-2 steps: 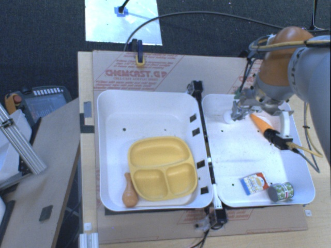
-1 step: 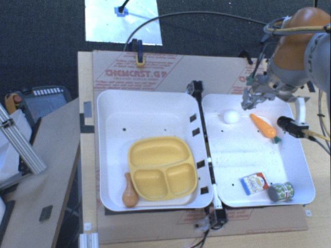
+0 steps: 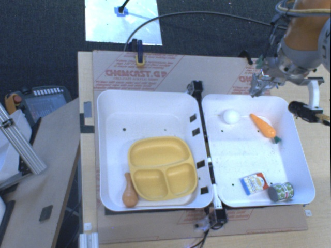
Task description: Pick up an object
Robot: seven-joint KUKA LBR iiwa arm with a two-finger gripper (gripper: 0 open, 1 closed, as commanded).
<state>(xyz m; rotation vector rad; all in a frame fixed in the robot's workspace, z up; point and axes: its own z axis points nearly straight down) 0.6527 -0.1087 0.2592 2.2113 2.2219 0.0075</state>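
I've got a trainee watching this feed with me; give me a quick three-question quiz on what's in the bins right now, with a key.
1. True or false: the yellow divided tray lies in the right bin.
2. Multiple choice: which object lies nearest the carrot? A) white ball B) can C) wooden drumstick-shaped toy
3. Fill in: the gripper hangs above the ____ edge of the right bin, touching no object.

Key
1. False; the tray is in the left bin.
2. A; ball and carrot share the far end of the right bin, while the can sits at its near corner beside the small carton.
3. Far.
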